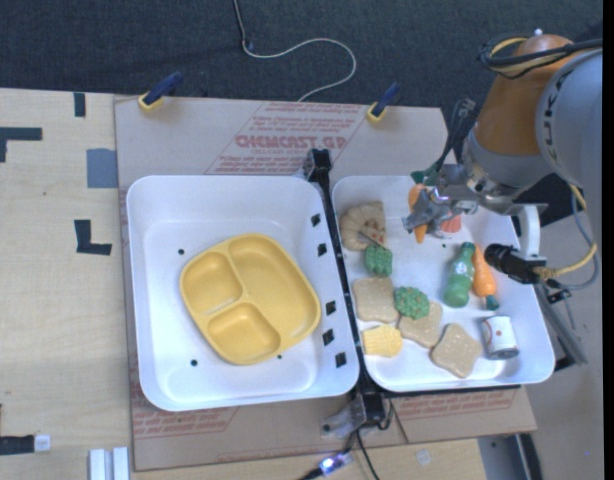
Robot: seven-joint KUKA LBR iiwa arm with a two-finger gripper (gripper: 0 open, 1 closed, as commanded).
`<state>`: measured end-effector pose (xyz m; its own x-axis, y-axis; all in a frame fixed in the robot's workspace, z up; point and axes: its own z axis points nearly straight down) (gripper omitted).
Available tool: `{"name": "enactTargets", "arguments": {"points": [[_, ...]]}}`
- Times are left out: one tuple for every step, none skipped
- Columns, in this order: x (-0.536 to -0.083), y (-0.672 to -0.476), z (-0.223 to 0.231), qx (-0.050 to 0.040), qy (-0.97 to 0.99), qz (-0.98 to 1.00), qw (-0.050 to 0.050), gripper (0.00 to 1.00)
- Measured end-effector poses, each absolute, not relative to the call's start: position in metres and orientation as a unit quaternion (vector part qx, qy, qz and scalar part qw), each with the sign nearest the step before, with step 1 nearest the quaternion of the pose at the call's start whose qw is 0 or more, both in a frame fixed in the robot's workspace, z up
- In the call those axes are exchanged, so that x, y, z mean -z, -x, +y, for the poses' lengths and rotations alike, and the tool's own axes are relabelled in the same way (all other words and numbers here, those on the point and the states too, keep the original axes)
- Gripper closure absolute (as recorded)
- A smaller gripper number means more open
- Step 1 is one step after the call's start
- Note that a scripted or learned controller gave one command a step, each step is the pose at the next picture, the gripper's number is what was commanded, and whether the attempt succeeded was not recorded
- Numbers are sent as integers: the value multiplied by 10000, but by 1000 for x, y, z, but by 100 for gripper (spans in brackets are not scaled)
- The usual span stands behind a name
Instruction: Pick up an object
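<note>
Arm (547,108) cut off by right edge and top right corner; base out of frame. Gripper (434,208) fingers too small and cluttered to read, open or closed unclear. Small orange item (419,215) right at fingertips, partly covered, identity unclear, grip or mere overlap impossible to tell. Red-white bit (449,224) beside it mostly hidden under wrist. Far right corner of right bin (532,368) covered by arm and black cable. Can label (501,336) too small to read. Printed text on cardboard (277,138) blurred, partly under bins. White cable (287,48) cut off at top edge. Bottom clamp (352,423) dark, details unreadable.
</note>
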<state>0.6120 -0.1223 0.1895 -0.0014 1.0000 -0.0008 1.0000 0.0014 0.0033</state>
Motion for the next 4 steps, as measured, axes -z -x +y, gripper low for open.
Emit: {"name": "enactTargets", "arguments": {"points": [[-227, -613, -122, -8, -7065, 7077, 12, 100], [-236, -622, -69, -3, -7051, 7091, -5, 100], [-221, -628, -9, 9, -7048, 7094, -15, 100], [-234, -634, 27, -1, -7053, 7089, -4, 100]]}}
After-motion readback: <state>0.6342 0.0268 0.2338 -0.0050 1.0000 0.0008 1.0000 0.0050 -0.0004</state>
